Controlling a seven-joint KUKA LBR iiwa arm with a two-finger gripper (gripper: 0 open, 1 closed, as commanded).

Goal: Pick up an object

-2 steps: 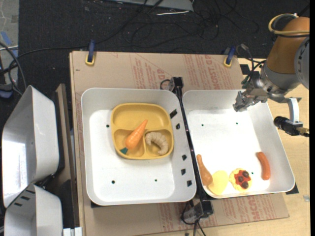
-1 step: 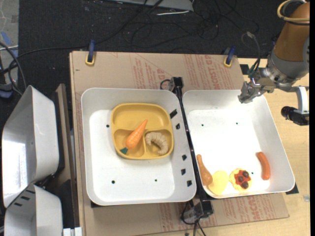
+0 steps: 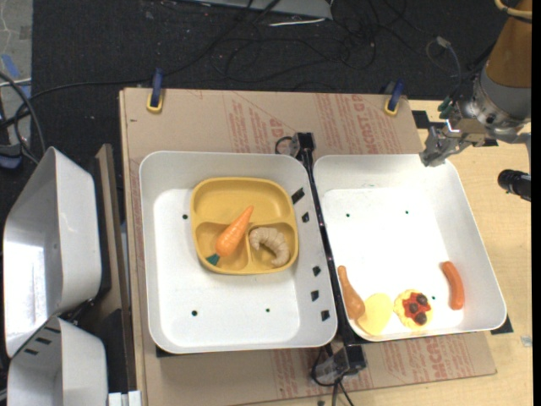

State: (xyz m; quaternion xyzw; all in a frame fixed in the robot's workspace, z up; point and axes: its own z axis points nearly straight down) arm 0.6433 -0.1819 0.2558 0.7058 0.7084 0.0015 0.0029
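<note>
1. White plastic makes the two shallow bins; the left bin (image 3: 169, 311) carries a yellow divided plate (image 3: 245, 194), and the right bin (image 3: 473, 252) holds loose toy food along its near edge.
2. On the plate, an orange carrot (image 3: 234, 232) lies in one compartment and a pale shrimp (image 3: 270, 244) in the compartment beside it.
3. In the right bin, a brown drumstick (image 3: 351, 292) lies next to a yellow round piece (image 3: 377, 311), then a small pizza piece (image 3: 413, 306), and a red sausage (image 3: 454, 284) lies a little apart, near the right wall.
4. The hand (image 3: 435, 152) hangs over the far right corner of the right bin, well apart from every object; whether it is open or closed cannot be told, and nothing is seen in it.
5. The sausage seems the easiest choice: it probably is light, stiff and smooth plastic, so it may slip.
6. A grip across its middle, on the narrow width, looks the safest place to take it.
</note>
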